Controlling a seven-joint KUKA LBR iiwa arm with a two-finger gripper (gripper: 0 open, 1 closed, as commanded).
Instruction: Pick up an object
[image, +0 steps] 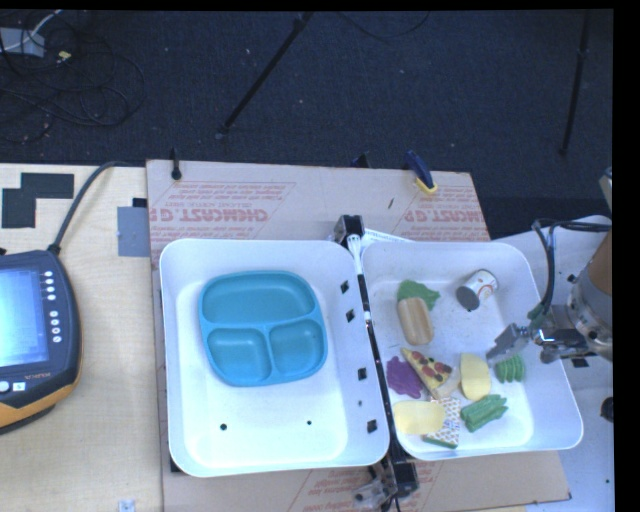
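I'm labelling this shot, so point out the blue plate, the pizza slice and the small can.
blue plate (262, 296), camera view, top compartment floor
pizza slice (428, 370), camera view, slice middle
can (476, 289), camera view, its side

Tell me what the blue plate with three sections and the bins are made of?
The blue divided plate looks like moulded plastic: one even colour, rounded corners, and a soft sheen. The two shallow white bins also look like plastic, smooth and glossy with rounded rims, though from this view that stays a guess.

Even bright overhead light, soft shadows, slightly soft focus.
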